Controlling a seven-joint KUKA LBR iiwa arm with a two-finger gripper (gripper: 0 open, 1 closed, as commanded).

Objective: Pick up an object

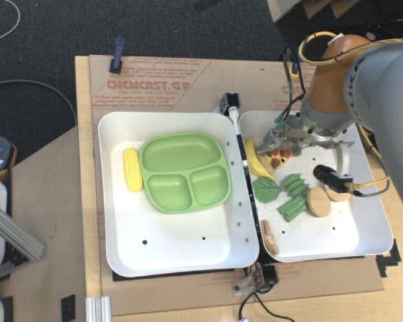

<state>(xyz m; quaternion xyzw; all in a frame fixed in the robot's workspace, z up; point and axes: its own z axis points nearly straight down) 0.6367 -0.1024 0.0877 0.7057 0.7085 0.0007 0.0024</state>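
Two shallow white bins are seen from above, side by side on a desk (188, 79) covered with printed cardboard. In the left bin (114, 200), a green divided plate (185, 172) sits with a yellow corn cob (131, 168) just beside its left edge. The right bin (369, 237) holds a crowded cluster: a banana (257, 161) along its left wall, a green leafy piece (266, 190), green bean pods (294, 194), a tan round piece (318, 202) and a small pale item (269, 237) near the close left corner. The grey and orange arm (352, 79) reaches in from the right, and its end effector (282, 145) is lowered at the far left of the right bin, beside the banana's far end, over some small red and orange bits. Whether the end effector is spread or pressed together cannot be told, and nothing is seen held. The likely risk is judged to be crowding: the banana lies against the bin wall, so it could be pushed aside rather than caught, or a neighbouring piece nudged instead.
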